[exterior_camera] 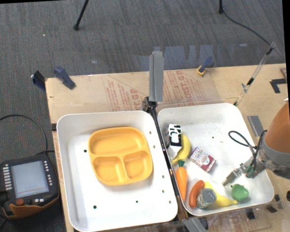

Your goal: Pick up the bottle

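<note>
Faintly, red reversed lettering (133, 91) marks the bench; the gripper (232, 177), fingers' state unclear, hovers near the bottle (206, 198).

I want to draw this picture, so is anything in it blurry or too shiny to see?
In the camera view the light is even and soft, with faint shadows; the yellow tray and banana look sharp; the gripper at the right bin is slightly blurred; the white bins look bright but not glaring.

The right bin (219, 114) has bare floor at its upper right; banana (183, 150), carrot (182, 182) and carton (202, 159) crowd the lower left.
</note>
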Controlling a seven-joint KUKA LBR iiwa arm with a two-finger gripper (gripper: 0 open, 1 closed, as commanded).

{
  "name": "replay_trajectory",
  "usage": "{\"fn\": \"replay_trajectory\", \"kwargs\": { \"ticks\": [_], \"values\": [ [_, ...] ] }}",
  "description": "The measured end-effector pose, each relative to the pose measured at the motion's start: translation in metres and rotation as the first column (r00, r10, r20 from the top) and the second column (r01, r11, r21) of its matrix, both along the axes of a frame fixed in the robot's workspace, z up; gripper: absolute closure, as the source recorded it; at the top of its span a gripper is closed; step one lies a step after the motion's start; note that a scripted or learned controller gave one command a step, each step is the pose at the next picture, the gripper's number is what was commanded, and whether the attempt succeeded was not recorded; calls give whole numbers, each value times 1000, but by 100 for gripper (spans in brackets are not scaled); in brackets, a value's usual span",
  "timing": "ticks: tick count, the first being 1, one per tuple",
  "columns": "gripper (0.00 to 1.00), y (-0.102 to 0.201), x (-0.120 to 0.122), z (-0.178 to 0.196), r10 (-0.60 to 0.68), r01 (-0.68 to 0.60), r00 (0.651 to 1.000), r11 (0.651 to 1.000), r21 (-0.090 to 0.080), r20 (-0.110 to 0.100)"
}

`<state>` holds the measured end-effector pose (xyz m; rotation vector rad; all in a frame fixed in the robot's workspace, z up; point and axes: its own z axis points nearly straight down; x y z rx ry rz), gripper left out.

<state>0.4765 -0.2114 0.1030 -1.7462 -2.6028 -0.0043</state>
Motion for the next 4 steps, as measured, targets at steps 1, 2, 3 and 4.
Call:
{"fn": "replay_trajectory", "kwargs": {
  "ticks": [1, 2, 3, 4],
  "values": [
    [0, 0, 0, -17, 274, -274, 962, 962, -3, 3],
    [100, 0, 0, -8, 269, -269, 963, 963, -1, 3],
    [0, 0, 0, -8, 268, -268, 963, 963, -1, 3],
    [100, 0, 1, 0, 264, -264, 965, 965, 1, 3]
  ]
}}
